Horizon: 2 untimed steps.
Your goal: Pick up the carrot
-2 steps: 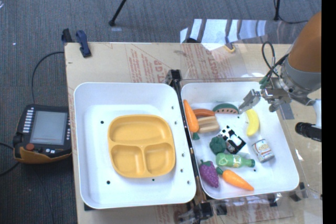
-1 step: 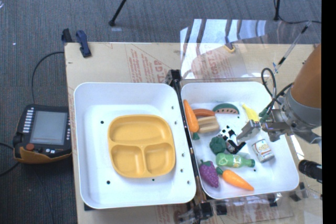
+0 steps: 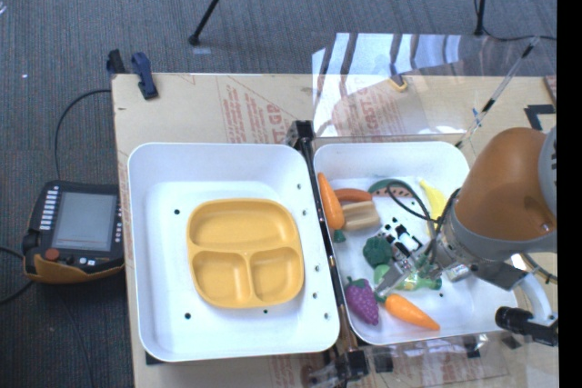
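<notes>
Lying slantwise, carrot (image 3: 411, 312), tip seemingly lower-right.

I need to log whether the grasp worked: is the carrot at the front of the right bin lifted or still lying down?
Lying down. The carrot rests flat on the right bin's floor beside the purple grapes, with the gripper just above it.

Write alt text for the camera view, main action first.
A grey and orange arm reaches from the right into the right bin, its end effector low among toy foods, just above a carrot by purple grapes. Another carrot lies along the bin's left wall. The left bin holds a yellow divided tray.
</notes>
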{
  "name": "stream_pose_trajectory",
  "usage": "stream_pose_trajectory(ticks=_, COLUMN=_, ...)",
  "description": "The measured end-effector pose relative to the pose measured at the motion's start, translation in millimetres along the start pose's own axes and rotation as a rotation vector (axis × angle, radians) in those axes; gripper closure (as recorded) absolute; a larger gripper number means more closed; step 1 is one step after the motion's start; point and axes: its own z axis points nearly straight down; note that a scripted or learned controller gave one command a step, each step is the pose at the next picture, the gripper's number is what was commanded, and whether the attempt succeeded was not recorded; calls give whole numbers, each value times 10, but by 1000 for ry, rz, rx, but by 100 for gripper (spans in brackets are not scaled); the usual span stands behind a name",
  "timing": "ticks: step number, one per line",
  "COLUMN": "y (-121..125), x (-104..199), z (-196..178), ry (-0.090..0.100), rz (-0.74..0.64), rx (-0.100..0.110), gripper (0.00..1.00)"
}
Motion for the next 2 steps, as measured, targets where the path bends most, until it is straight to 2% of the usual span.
stream_pose_trajectory(ticks=1, y=31, x=-137, z=492, ry=-17, rz=-311, rx=-19, gripper=0)
stream_pose_trajectory(ticks=2, y=23, x=-141, z=442, ry=-13, rz=-299, rx=-20, gripper=100)
